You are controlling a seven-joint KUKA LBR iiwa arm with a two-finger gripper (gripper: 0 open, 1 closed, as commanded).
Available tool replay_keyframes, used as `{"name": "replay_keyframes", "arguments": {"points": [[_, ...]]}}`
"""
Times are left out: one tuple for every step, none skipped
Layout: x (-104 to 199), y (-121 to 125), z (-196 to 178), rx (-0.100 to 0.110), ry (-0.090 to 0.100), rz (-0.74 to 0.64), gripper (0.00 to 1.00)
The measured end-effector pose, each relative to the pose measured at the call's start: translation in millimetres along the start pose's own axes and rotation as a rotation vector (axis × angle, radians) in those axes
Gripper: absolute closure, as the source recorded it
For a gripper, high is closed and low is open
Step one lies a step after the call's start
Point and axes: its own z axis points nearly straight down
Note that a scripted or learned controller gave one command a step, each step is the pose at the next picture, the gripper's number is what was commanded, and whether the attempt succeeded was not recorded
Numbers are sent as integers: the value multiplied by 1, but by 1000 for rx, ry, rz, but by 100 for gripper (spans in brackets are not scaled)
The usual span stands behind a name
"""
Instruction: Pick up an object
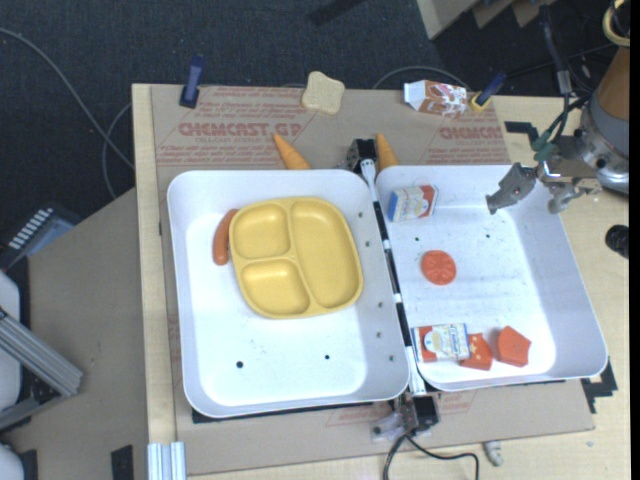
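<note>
A red disc [438, 267] lay near the middle of the right bin [560, 298], apart from everything else. A small carton [411, 203] sat by that bin's far left corner; another carton [442, 343] and two red-orange pieces [512, 345] lay along its near edge. The jaws [510, 190] hung over the bin's far right part, holding nothing; how far apart they stood could not be told. The left bin [200, 318] held a yellow divided plate [295, 256] with a sausage [221, 238] beside its left edge.
</note>
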Motion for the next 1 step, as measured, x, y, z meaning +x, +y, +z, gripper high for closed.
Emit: {"name": "replay_keyframes", "arguments": {"points": [[39, 40, 94, 3, 1, -1, 0]]}}
